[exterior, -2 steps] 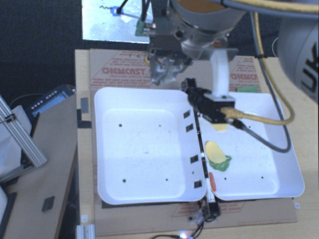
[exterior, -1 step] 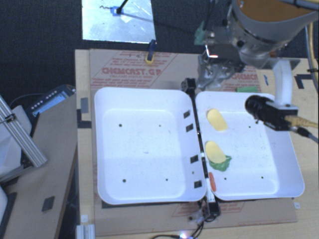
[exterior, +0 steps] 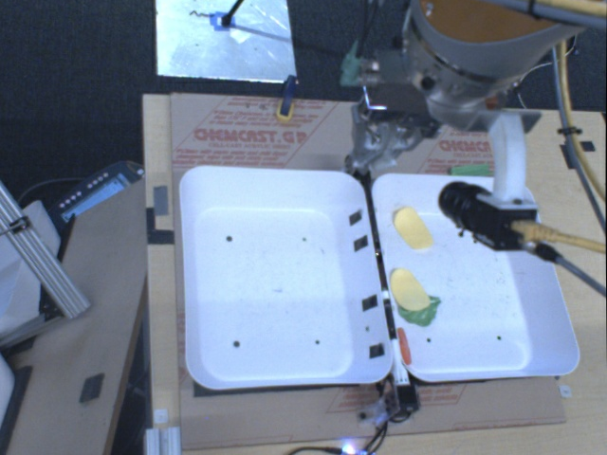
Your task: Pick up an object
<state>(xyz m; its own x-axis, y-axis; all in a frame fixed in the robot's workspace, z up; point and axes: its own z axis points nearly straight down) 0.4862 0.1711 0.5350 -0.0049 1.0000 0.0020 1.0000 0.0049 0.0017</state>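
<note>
Since the gripper hangs over the far rim between both bins, finger state unclear, the yellow pieces in the right bin lie ungrasped.

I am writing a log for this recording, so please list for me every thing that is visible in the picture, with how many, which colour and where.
white bins: 2, white, side by side on the bench; left one and right one
yellow pieces: 2, pale yellow, in the right bin near its left wall, one above the other
green piece: 1, green, right bin, under the lower yellow piece's edge
orange piece: 1, orange-red, small, right bin, by the left wall near the front
cardboard sheet: 1, brown with red print, under both bins
shiny plate: 1, silver, behind the bench
arm: 1, grey and orange, above the right bin's back
gripper: 1, dark metal, over the back rim between the bins
</note>
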